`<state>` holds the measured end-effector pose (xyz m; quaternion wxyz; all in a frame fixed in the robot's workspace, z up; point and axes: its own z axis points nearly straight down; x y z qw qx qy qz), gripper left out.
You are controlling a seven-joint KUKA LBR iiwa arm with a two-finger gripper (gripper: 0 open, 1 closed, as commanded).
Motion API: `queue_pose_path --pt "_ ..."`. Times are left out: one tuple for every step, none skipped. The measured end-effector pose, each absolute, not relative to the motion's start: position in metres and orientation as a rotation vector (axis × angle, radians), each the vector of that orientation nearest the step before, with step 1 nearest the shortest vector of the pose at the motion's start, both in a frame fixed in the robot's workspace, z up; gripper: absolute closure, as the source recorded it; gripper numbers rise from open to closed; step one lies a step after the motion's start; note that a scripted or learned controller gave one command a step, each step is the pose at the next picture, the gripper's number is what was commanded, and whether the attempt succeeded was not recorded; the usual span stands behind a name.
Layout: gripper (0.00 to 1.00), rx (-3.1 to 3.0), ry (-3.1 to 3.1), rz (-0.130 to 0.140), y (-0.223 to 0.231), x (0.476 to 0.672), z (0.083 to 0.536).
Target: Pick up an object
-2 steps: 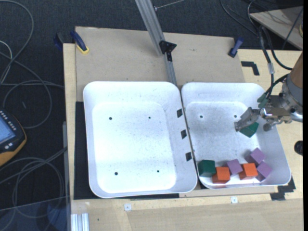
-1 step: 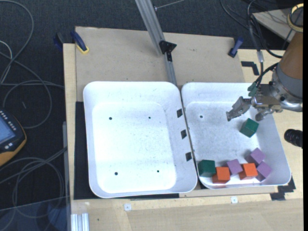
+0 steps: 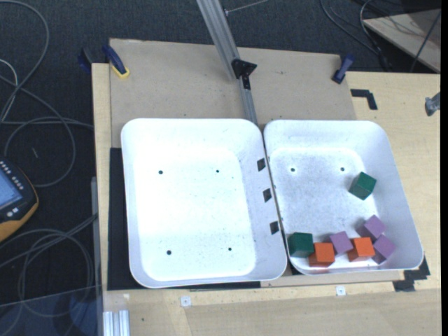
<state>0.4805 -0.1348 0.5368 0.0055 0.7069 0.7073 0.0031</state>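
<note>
We see a wooden bench (image 3: pixel 294 89) with two blue clamps (image 3: pixel 116 61) at its far edge. An aluminium pole (image 3: pixel 217 23) stands between them. Loose cables (image 3: pixel 28 96) and a teach pendant (image 3: pixel 12 198) lie beside the bench.

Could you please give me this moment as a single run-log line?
right bin: seven blocks | lone green block mid-right | six blocks clustered along near edge | left bin: no blocks | nothing lifted yet
</note>
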Motion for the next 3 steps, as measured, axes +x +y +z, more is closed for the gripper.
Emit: queue_pose_path --pt "0.0 2.213 2.223 0.004 -0.112 0.529 0.551" --pt "0.0 2.219 2.232 -0.005 -0.068 0.544 0.499" --pt "0.0 2.222 2.232 -0.01 0.003 0.519 0.35"
